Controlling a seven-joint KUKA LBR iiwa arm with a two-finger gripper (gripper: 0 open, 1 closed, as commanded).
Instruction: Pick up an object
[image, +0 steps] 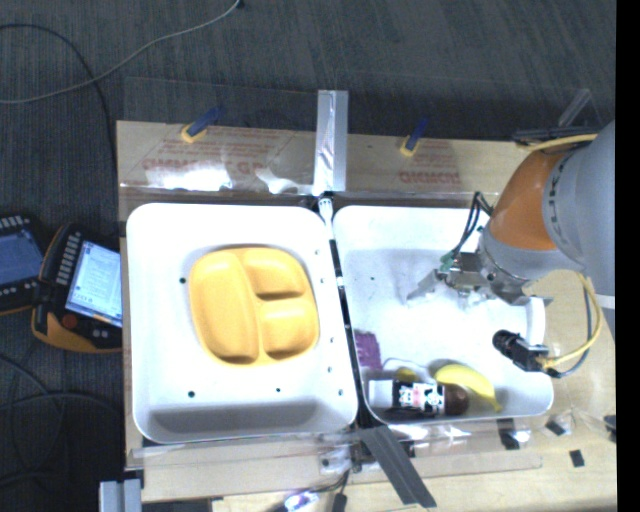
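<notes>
Left white bin (150, 300): yellow three-compartment plastic tray (255, 303) lying flat; right white bin (400, 240): purple scrap (367, 350) near dividing wall, dark bottle with white label (425, 397) on its side touching yellow banana (468, 380) at front wall; above, pincer (450, 283), aperture not discernible, nothing visibly held.

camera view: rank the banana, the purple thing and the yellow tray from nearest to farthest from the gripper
From the gripper, over the right bin:
1. banana, at the right bin's near edge, just below the gripper.
2. purple thing, by the right bin's left wall.
3. yellow tray, in the left bin, farthest.
</notes>
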